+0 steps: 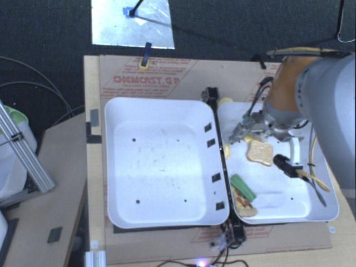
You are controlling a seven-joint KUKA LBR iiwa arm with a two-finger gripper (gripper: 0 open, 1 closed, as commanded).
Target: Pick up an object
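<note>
- Pretty clearly a robotics lab or test cell, not anyone's home
- big grey industrial arm (325, 102) with an orange band, reaching in over the bench
- two white bins (161, 163) sitting on a cardboard sheet (150, 77) printed with red lettering
- dark carpet floor (44, 26) with loose cables (33, 74)
- aluminium extrusion strut (25, 154) at the left, plus a shiny metal plate (132, 14) on the floor

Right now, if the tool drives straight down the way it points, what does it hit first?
Probably the toast-shaped piece lying just below the tool in the right bin; depth is unclear, so it could meet bare bin floor beside it.
</note>
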